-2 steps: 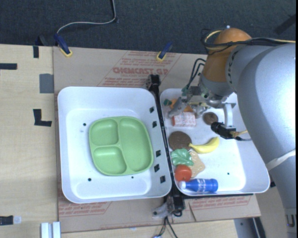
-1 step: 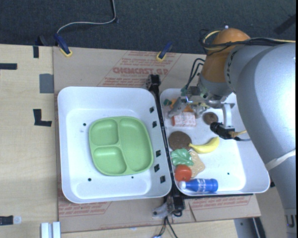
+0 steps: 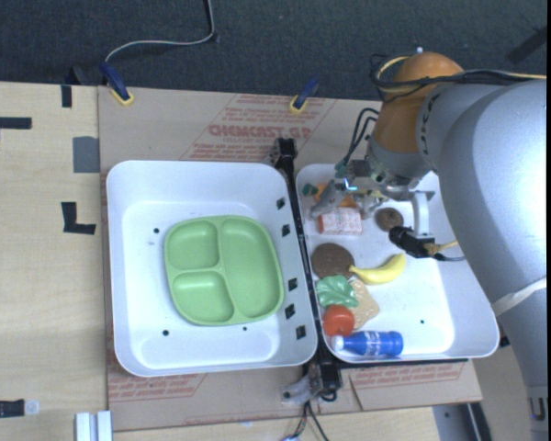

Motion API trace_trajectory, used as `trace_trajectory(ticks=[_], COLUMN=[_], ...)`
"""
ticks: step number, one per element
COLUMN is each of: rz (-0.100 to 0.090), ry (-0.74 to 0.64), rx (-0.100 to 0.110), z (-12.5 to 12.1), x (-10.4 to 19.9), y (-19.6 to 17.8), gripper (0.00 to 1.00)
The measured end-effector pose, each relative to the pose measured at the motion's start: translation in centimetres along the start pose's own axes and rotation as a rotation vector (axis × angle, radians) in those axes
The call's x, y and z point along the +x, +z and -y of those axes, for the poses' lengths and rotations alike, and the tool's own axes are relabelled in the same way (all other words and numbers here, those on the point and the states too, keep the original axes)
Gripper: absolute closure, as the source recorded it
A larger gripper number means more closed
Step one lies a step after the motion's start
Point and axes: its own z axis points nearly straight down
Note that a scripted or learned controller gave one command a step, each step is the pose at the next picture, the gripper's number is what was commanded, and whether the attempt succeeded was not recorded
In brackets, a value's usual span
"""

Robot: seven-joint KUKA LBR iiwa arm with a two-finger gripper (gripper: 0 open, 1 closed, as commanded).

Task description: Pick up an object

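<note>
Banana (image 3: 383, 269) lies mid right bin (image 3: 459, 324), near my jaws (image 3: 344, 189) at bin's far end; jaws' state: can't tell.

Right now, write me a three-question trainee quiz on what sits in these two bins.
1. True or false: the green divided plate lies in the left bin.
2. Multiple choice: which item lies nearest the front edge of the right bin? A) banana B) blue bottle C) brown round disc
3. Fill in: the red tomato-like item sits just below the ____ leafy piece.

Key: 1 true; 2 B; 3 green.
</note>
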Motion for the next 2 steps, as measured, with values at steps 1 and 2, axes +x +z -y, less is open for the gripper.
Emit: trace_trajectory(ticks=[1,2], rz=[0.003,0.002], ry=[0.001,0.000], rx=[-0.001,0.000], z=[0.01,0.01], x=[0.09,0.07], y=[-0.01,0.00], gripper=[0.00,0.00])
